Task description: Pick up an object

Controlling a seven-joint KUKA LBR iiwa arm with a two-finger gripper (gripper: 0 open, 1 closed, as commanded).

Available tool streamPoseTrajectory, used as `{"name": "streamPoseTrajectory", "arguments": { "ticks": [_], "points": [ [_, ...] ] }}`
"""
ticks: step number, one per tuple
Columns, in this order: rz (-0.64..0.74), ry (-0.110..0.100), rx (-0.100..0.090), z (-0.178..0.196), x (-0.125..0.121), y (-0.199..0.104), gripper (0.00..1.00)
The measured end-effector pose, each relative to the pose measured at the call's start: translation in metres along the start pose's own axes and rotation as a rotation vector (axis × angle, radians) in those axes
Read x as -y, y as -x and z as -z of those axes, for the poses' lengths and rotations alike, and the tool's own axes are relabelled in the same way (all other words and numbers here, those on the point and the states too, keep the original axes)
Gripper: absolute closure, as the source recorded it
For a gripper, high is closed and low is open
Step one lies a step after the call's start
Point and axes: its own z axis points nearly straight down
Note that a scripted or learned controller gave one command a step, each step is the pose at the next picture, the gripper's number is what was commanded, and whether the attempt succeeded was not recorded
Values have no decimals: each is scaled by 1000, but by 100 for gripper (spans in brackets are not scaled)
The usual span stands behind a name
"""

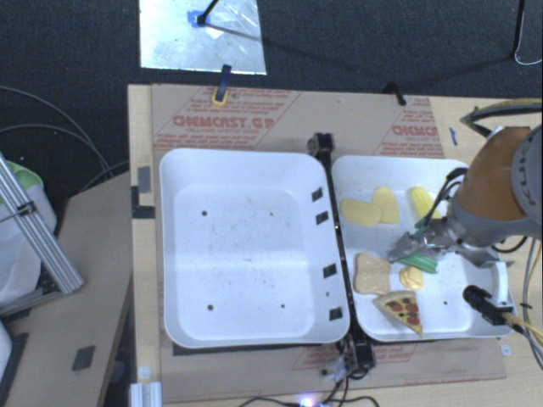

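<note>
My gripper reaches into the right bin from the right and hangs low over its middle. Right under its tip lie a green item and a small yellow piece; whether it touches them I cannot tell. A tan bread slice lies just left of the tip. A pizza slice sits at the bin's front. Two pale yellow pieces and a corn cob lie toward the back.
The left bin stands beside the right one, with a black divider rail between them. The arm's orange band and grey wrist cover the right bin's far right side. A black fitting sits at that bin's front right.
</note>
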Motion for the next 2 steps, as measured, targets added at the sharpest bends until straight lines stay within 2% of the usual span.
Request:
{"name": "streamPoseTrajectory", "arguments": {
  "ticks": [1,2],
  "points": [
    [7,11,2,11,-6,-3,100],
    [11,6,0,15,6,-49,100]
  ]
}}
